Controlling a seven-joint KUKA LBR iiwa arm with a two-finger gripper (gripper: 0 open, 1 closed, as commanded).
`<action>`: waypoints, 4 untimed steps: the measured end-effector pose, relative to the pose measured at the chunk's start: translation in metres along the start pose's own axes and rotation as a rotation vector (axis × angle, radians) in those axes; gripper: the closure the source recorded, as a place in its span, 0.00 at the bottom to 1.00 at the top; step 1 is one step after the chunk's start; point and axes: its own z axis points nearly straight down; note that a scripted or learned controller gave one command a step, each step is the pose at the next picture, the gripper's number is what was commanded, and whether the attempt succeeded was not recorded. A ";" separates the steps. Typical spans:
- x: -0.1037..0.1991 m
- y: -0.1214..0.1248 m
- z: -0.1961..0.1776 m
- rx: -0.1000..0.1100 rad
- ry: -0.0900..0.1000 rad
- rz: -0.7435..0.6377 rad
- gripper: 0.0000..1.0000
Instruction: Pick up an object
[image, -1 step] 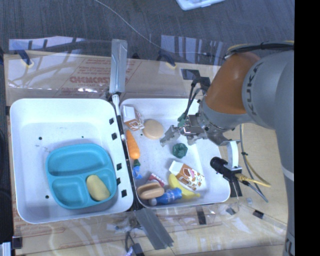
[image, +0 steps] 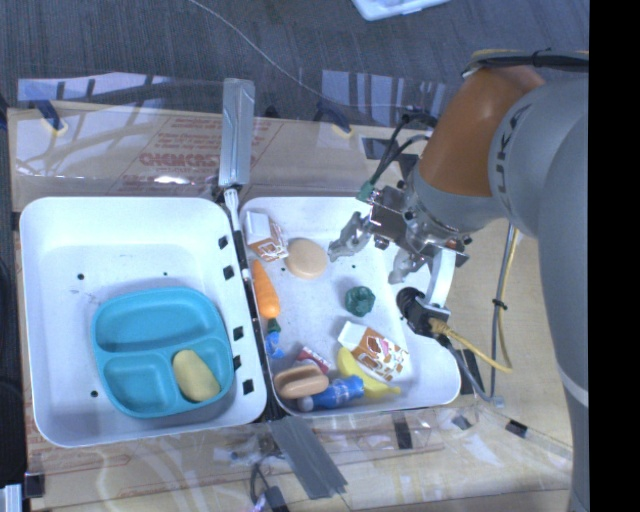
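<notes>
Green lump (image: 360, 299) is lying alone in the right bin (image: 300, 215), just below the claw (image: 378, 251), which is hanging released and grasping nothing. Descending straight over it, fingers straddling it, is looking like the cleanest approach.

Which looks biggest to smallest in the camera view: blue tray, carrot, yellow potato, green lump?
1. Blue tray, by far.
2. Carrot and yellow potato: too alike to rank; the carrot looks longer, the potato fatter.
3. Green lump, smallest.
</notes>
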 end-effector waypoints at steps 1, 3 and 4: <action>0.033 -0.032 -0.004 0.007 -0.003 0.233 0.00; -0.048 0.076 0.141 0.000 -0.001 -0.396 0.00; -0.092 0.016 0.107 0.003 0.001 -0.667 0.00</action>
